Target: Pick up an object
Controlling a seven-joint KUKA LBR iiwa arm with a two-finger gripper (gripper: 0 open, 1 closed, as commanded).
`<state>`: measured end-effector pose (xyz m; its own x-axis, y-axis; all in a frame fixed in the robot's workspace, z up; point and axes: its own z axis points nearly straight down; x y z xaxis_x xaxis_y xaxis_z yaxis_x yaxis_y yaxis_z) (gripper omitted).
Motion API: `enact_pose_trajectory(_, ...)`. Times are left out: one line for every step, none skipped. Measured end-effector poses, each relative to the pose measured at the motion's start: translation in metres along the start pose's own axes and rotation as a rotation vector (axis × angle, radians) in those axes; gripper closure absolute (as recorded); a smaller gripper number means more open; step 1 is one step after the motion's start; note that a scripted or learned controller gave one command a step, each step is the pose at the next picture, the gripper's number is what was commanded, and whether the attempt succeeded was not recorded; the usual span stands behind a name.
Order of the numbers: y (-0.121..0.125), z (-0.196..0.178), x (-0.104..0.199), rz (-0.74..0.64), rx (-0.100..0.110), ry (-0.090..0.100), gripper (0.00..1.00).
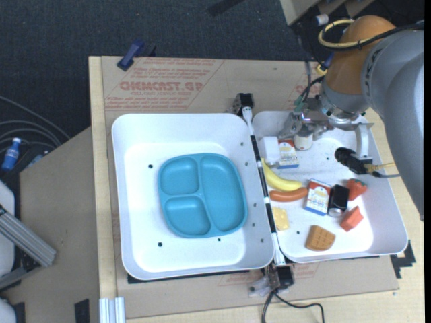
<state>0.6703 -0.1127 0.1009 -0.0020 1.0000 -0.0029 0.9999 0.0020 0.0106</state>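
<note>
Camera view puts the gripper [303,136] low over the right bin's [390,231] far-left corner; we cannot tell its grip. We count 1 small carton [287,153] just beneath, near the banana [279,178].

The right white bin [397,231] holds a jumble: a small white carton with a red and blue label [287,152] at the back, a yellow banana [277,177] touching an orange sausage [287,195], a blue and red box [316,198], a tan waffle-like piece [320,237], and 2 red chunks [352,218].
</note>
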Motion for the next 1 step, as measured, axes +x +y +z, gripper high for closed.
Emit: enact_pose_trajectory(-0.0075, -0.1382, 0.0591, 0.0, 0.007, 0.003, 1.0)
